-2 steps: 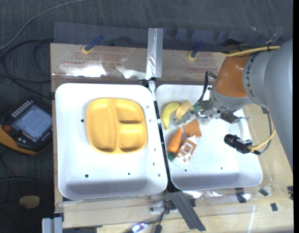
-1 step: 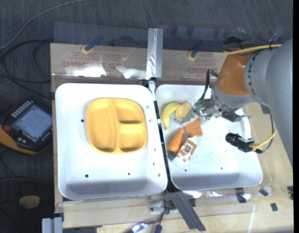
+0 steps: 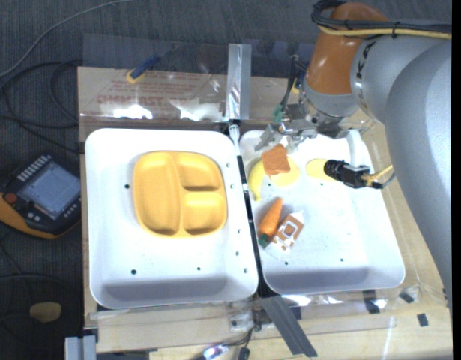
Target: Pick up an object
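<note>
A: Has the pincer [image 3: 284, 137] got anything yet?

B: I think so, but it's hard to tell. The small orange block [image 3: 275, 160] sits right under its tips, in the far left part of the right white bin [image 3: 365, 268]. It looks gripped.

A: What's left?

B: Lifting it up. The orange carrot [image 3: 270, 217] lies nearer, and the yellow plastic tray [image 3: 179, 193] fills the left bin.

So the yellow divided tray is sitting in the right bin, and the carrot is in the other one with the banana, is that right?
Not quite. The camera view shows the yellow divided tray in the left bin, not the right one. The carrot does lie in the other bin, the right bin, along with the banana.
</note>
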`<state>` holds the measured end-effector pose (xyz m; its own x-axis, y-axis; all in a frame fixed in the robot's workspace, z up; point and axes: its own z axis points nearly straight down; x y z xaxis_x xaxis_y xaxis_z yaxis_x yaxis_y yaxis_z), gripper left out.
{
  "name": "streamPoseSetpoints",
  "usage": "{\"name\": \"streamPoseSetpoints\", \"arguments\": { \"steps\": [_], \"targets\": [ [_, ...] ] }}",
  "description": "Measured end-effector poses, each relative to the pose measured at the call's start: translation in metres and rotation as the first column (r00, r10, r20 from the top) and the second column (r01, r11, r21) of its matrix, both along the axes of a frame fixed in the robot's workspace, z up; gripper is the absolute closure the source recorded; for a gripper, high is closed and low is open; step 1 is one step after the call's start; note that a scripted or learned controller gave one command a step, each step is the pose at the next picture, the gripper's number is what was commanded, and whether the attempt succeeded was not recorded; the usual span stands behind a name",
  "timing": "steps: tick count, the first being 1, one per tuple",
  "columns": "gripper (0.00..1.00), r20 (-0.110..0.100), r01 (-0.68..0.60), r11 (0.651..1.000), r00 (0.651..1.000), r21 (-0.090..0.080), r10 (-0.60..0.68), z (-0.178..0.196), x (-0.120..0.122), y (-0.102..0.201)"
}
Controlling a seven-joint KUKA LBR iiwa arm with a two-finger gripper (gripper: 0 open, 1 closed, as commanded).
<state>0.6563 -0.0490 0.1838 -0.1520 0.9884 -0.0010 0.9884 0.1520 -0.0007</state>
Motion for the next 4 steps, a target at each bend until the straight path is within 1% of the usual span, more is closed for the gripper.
{"name": "streamPoseSetpoints", "arguments": {
  "steps": [1,2,3,4],
  "targets": [
    [0.0,-0.001,0.0,1.0,1.0,0.0,0.0,0.0,0.0,0.0],
    [0.0,0.025,-0.19,0.982,0.981,-0.004,0.19,-0.07,-0.013,-0.04],
    [0.0,0.01,-0.094,0.996,0.996,-0.001,0.094,-0.094,-0.059,-0.063],
    [1.0,0.015,-0.093,0.996,0.996,0.0,0.093,-0.083,-0.057,-0.062]
  ]
}}
